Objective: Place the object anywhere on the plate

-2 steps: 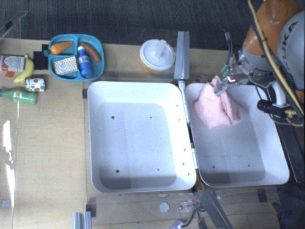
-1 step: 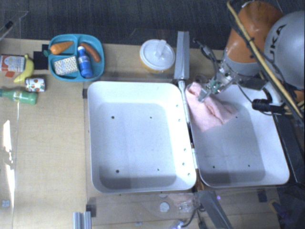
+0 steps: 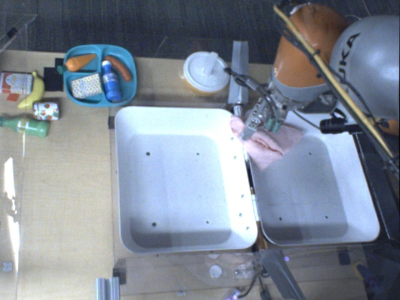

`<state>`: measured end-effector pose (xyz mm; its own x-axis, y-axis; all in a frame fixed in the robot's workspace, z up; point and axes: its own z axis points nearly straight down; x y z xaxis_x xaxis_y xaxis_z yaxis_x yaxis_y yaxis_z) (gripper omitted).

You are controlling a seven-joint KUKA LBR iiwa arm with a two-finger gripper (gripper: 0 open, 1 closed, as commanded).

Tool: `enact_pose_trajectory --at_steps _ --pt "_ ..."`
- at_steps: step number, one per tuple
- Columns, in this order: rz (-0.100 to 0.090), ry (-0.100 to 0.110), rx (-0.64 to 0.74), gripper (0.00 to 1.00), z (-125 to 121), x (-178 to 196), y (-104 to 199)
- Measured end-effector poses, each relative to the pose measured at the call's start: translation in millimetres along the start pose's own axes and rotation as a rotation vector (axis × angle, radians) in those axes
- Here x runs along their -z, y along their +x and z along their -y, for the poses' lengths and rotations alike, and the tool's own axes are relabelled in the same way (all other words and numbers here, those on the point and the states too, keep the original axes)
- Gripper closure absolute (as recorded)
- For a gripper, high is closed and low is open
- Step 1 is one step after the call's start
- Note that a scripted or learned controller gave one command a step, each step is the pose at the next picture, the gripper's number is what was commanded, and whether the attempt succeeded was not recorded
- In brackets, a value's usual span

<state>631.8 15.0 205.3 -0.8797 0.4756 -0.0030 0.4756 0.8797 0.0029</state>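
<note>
The arm is seen reaching in from the right, its claw (image 3: pixel 264 121) lowered over the far left corner of the right bin (image 3: pixel 325 192). A pink cloth (image 3: pixel 270 144) lies crumpled in that corner, against the wall shared with the left bin (image 3: pixel 175 174). The claw is directly above the cloth's upper edge and appears to touch it. Whether the claw is spread or pressed together cannot be told; the tips are lost against the cloth and cabling. No cloth is seen lifted between them, so a hold is not recorded.

The object of the task is taken to be the pink cloth. A blue divided plate (image 3: pixel 101 75) is noted on the desk (image 3: pixel 56 186) at the far left, well apart from the cloth, beyond the left bin. It already carries toy food and a small blue bottle (image 3: pixel 111 80).

Step in hand, as judged: the pick, at or just before closing on the cloth. Placement is not yet begun.

Next move, as judged: a firm pinch on a fold is needed, then a clean lift clear of the bin wall, then a long carry across the left bin to the plate. Soft cloth may slip or drag on the rim.
</note>
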Motion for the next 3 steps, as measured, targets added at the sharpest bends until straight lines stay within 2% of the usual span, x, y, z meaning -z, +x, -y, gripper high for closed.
enact_pose_trajectory --at_steps 1,2,3 --pt "0.0 -0.001 0.398 1.0 -35 -4 32" --pt "0.002 -0.002 0.496 1.0 -72 13 62" --pt "0.001 -0.002 0.5 1.0 -117 24 95"
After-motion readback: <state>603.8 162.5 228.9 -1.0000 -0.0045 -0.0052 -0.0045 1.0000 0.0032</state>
